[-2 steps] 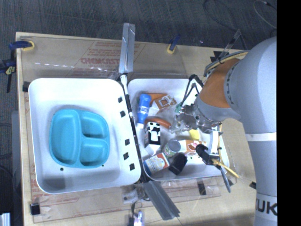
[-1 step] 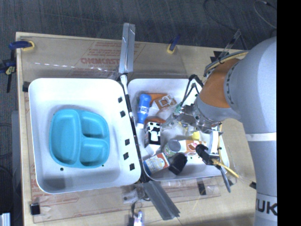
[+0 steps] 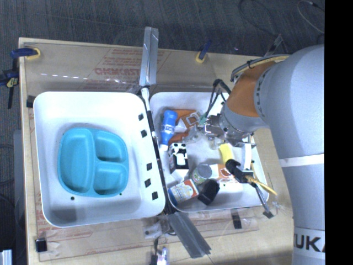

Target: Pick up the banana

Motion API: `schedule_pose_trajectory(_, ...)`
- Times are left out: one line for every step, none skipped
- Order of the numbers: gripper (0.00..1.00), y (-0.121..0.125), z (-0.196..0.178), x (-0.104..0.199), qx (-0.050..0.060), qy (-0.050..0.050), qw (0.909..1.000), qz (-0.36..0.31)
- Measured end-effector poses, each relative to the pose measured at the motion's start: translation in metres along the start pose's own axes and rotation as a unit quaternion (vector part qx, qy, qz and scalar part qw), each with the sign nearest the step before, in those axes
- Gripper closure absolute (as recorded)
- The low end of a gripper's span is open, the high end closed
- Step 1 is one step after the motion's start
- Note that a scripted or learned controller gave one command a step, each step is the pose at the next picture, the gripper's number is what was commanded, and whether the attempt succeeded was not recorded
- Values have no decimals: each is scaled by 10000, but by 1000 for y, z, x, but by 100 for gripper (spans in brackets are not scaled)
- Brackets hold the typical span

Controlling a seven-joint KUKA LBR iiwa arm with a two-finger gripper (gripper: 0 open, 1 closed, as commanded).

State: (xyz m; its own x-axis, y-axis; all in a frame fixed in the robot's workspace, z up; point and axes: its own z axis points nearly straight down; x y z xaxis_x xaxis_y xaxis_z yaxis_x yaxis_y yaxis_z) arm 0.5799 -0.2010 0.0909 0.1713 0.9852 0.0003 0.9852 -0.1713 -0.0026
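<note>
Centre the gripper (image 3: 210, 127), grip state not discernible, over the banana (image 3: 225, 151) by the right bin's (image 3: 176, 99) right edge before you descend.

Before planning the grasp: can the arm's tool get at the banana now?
Probably yes: the tool hangs close beside the banana in the right bin, and nothing lies on the banana's visible part.

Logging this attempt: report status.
Claw down over right bin. Banana lying in bin beside claw. Can close beside banana.
</note>
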Motion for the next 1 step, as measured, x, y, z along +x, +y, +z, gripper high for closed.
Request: schedule_pose_trajectory(0, -26, -15, -7, 21, 6, 9984, -567)
